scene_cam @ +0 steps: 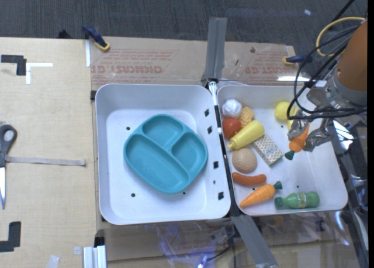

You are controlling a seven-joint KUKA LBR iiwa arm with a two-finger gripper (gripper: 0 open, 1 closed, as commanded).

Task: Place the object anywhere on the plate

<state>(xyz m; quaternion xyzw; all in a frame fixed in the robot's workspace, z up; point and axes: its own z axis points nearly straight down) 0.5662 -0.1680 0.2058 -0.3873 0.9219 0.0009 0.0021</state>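
Observation:
A blue plate with three compartments lies in the left white bin, with nothing on it. My gripper hangs over the right bin, near its right side. It is shut on a small orange carrot, whose green tip points down and to the left. The carrot appears lifted off the bin floor. The plate is far to the gripper's left, across the divider between the two bins.
Several toy foods lie in the right bin: a garlic bulb, tomato, yellow bottle, lemon, cracker box, potato, sausage, larger carrot and green bottle. Scissors lie at the far left.

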